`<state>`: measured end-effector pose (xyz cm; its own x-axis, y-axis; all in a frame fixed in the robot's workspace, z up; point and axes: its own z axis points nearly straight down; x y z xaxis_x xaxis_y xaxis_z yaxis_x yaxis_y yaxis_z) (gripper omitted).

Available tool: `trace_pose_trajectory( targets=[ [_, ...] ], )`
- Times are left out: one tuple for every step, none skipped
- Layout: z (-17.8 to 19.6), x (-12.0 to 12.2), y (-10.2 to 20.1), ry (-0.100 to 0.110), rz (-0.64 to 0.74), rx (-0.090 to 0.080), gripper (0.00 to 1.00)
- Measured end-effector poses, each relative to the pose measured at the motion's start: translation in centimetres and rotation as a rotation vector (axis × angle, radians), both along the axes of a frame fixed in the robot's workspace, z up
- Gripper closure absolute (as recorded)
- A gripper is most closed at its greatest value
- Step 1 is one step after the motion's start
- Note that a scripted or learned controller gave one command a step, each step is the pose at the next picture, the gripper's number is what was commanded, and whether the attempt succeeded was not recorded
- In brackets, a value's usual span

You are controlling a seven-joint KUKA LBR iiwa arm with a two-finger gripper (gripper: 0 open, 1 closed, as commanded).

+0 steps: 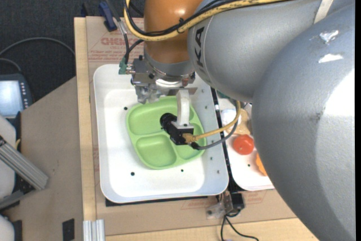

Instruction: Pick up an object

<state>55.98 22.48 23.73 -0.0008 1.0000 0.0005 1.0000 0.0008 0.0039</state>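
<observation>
A green divided plate [151, 147] lies in the left white bin [113, 138], tilted a little toward the bin's right side. My gripper [145, 93] hangs low over the plate's far left rim, under the orange wrist band. The wrist hides the plate's far edge. I see nothing held.
The right bin [242, 178] holds a red round object [243, 145], an orange piece [260, 164] beside it and a pale object [228, 116] further back. The big grey arm covers most of that bin. Bare bin floor lies left of and in front of the plate.
</observation>
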Motion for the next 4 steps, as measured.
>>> trace_pose_trajectory(
  targets=[
    [-1.7, 4.8, -2.0, 0.001, -0.004, -0.001, 1.00],
    [-0.7, 4.0, -4.9, 0.006, -0.004, -0.001, 1.00],
    [0.8, -4.8, -1.6, 0.011, 0.005, 0.002, 1.00],
    [17.7, -1.2, -3.7, -0.017, -0.001, 0.006, 1.00]
  ],
)
